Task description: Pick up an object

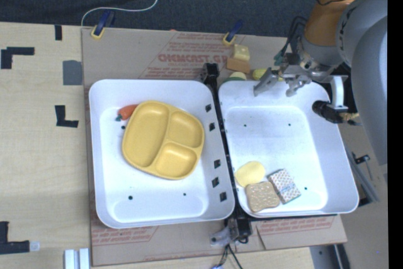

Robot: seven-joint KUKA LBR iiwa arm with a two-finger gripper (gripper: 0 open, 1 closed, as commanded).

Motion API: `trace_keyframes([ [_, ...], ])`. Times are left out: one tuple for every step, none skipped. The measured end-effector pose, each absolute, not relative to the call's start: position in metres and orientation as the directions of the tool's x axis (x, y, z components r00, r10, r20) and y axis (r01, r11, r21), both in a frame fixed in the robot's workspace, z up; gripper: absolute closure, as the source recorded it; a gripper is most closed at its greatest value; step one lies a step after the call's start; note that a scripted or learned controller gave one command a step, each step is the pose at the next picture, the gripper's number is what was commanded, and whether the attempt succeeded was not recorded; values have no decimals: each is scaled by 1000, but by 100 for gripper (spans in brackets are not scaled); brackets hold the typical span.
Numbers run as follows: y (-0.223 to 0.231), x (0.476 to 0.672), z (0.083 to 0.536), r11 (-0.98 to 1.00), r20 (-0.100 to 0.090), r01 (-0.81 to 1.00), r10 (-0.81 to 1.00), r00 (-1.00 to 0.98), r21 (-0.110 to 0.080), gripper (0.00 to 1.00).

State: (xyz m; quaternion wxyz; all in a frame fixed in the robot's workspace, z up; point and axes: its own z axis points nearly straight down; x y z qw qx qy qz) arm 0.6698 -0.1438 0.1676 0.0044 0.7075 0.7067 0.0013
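Note:
My gripper point(278, 87) hangs over the far edge of the right bin point(327, 154), its two fingers spread apart with nothing between them. Near the front of that bin lie a pale yellow round piece point(250, 172), a tan cracker-like square point(262, 196) and a small patterned packet point(285, 186), close together. The left bin point(104, 154) holds a yellow divided plate point(163, 139), and an orange object point(126, 111) peeks out at the plate's far left edge.
Behind the bins, on the cardboard, sit a tan block point(238, 63) and small yellow-green pieces point(237, 76). Black clips point(214, 129) line the seam between the bins. A white cable point(135, 6) runs across the dark back area.

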Motion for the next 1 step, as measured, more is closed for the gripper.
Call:
trace_keyframes([
  [-94,629,88,3,3,1000,1000,-3,-12,0],
])
